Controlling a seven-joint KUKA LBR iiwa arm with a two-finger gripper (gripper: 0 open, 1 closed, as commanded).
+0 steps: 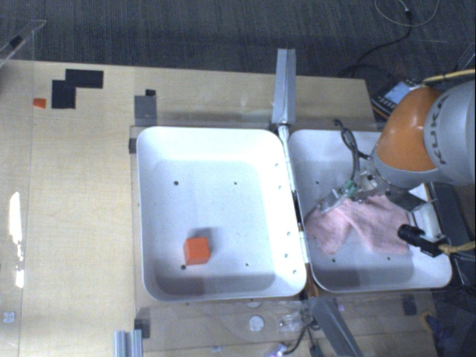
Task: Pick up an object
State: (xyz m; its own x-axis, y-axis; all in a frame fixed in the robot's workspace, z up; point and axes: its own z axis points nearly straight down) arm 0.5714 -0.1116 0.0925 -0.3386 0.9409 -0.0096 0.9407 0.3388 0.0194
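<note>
Camera view, desk: a pale wooden desk runs across the picture, with glare streaks near its left edge.
Camera view, desk markings: a small orange square and an angular black patch lie near the desk's far left corner.
Camera view, floor: dark grey carpet lies beyond the desk's far edge, with a thin cable looped on it at the upper right.
Camera view, left bin: a shallow white bin sits on the desk, its floor dotted with a few small holes.
Camera view, orange block: a small orange block rests in the left bin, toward the near left corner, well apart from the arm.
Camera view, right bin: a second white bin stands just beside the first, a grey metal bar rising between them at the far side.
Camera view, pink cloth: a crumpled pink cloth lies in the right bin, near its middle.
Camera view, arm: the grey arm with its orange band reaches in from the right above the right bin.
Camera view, hand: the hand sits low at the cloth's far edge, touching or just above it; how far its fingers are spread, and whether they have hold of the cloth, cannot be told.
</note>
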